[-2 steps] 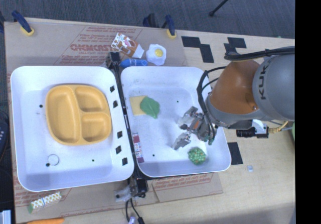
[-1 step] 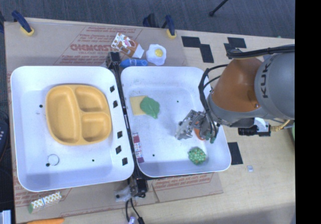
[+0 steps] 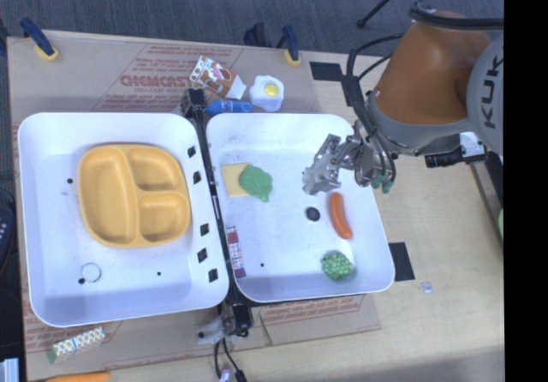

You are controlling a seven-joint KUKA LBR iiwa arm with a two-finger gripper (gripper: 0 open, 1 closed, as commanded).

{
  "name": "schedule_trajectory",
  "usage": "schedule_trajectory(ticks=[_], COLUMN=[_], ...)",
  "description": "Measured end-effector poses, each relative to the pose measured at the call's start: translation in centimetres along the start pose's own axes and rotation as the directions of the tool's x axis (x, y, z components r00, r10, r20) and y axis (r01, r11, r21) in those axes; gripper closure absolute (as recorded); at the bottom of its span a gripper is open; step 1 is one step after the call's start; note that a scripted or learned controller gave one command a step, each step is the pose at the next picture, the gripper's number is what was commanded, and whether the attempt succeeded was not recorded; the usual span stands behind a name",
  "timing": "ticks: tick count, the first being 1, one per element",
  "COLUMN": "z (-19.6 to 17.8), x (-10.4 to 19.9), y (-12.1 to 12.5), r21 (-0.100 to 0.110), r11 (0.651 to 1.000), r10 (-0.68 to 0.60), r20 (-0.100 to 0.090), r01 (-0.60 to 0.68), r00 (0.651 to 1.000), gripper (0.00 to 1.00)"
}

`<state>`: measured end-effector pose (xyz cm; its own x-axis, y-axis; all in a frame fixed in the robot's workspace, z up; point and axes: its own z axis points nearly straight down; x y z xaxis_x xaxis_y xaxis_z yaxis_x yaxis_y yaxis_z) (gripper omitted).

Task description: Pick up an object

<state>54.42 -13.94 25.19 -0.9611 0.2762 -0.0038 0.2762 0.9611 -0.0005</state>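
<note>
Tan counter, two white bins; a yellow tray is seen left of centre. The gripper is hovered in the right bin, jaws state cannot be told. Orange sausage is just below it; a glancing descent could roll it away.

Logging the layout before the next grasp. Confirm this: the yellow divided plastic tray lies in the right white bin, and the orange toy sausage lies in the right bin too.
Wrong on one count. The camera view shows the yellow divided plastic tray lying in the left white bin, not the right one. The orange toy sausage does lie in the right white bin, just below the tool.
</note>
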Motion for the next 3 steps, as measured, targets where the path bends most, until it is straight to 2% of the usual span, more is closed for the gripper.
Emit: schedule_trajectory(ticks=[1,2,3], z=[4.0,4.0,10.2], x=[-7.2,-7.2,-6.2], y=[5.3,5.3,0.7], r21=[-0.001,0.0,-0.001], r11=[0.993,0.993,0.97], r10=[-0.118,-0.118,-0.244], r20=[-0.003,-0.002,-0.005], r01=[0.118,0.118,0.244], r00=[0.993,0.993,0.97], gripper=[1.0,0.0,0.0])
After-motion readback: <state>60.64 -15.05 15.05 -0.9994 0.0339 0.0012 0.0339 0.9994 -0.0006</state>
